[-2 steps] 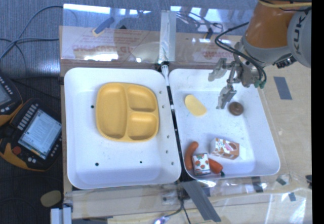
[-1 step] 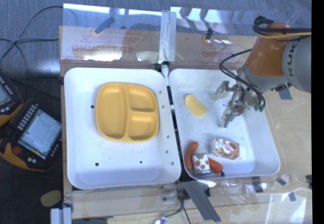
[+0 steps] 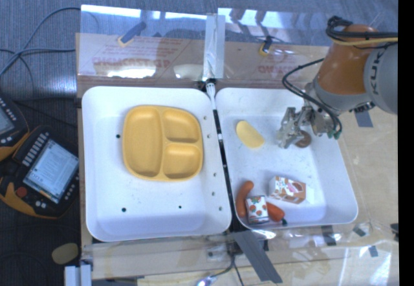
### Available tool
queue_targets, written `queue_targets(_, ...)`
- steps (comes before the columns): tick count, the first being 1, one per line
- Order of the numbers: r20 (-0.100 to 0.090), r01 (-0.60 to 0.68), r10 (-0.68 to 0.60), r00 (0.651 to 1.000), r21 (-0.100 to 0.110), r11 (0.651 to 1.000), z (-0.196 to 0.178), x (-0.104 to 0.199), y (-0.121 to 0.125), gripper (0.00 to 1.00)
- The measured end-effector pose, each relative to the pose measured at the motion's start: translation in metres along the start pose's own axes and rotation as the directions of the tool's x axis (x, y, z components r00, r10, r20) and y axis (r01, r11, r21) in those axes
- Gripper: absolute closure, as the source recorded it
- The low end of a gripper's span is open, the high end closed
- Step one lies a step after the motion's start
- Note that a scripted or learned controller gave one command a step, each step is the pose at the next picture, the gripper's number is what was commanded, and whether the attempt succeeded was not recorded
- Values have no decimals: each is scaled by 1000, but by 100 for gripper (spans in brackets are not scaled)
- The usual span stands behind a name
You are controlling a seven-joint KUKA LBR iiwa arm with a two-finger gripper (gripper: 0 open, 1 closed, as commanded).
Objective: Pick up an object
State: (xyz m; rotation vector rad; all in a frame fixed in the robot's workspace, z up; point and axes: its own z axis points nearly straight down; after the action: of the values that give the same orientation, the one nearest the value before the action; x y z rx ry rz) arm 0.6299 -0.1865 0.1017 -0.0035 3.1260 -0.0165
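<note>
While the gripper hangs low in the right bin, whether it is open or closed I cannot tell; a small brown object sits at its tip. The yellow piece lies well apart, so a closing grasp could miss everything or nudge the brown object against the wall.

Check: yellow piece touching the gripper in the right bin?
Apart. The camera view shows bare white bin floor between the yellow piece and the gripper.
</note>
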Motion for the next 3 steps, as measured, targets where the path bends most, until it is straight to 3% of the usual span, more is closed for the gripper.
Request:
queue_targets(1, -12, 23, -23, 1000, -9, 1000, -75, 33, 64, 100)
queue_targets(2, -13, 94, -94, 995, -12, 995, -85, 94, 140, 100)
queue_targets(3, -13, -3, 3, 1000, -10, 1000, -133, 116, 109, 100)
